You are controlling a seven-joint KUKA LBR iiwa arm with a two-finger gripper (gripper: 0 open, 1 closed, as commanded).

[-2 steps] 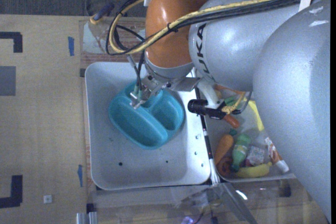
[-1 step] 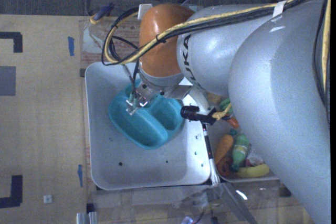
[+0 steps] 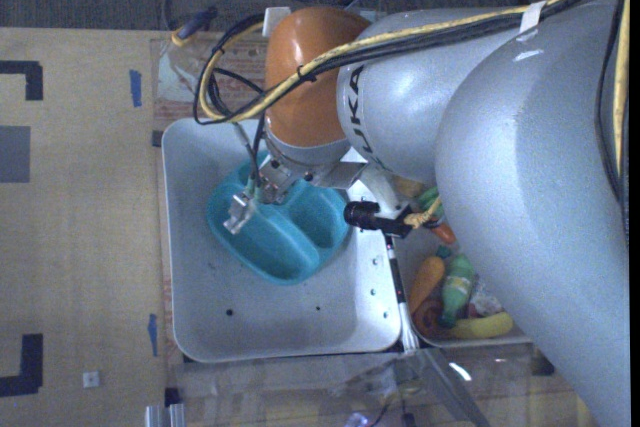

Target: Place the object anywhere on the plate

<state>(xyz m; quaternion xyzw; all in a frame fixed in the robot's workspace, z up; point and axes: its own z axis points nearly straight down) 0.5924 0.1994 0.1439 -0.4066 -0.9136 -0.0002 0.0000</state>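
Two white bins sit side by side; the left bin (image 3: 200, 315) holds a teal divided plate (image 3: 285, 235). Over the plate's left compartment hangs the gripper (image 3: 243, 213), its metal tip low, at or just above the plate surface. Whether it is open or closed I cannot tell, and nothing is visibly held in it. My reading is that the placing step is in hand: the arm is poised over the plate, so the next move calls for a release and a straight lift clear. Which object is meant stays unclear. To the right, the grey arm (image 3: 480, 135) covers most of the right bin (image 3: 470, 343), where a heap of toy food (image 3: 455, 290) peeks out, partly hidden and blurred.
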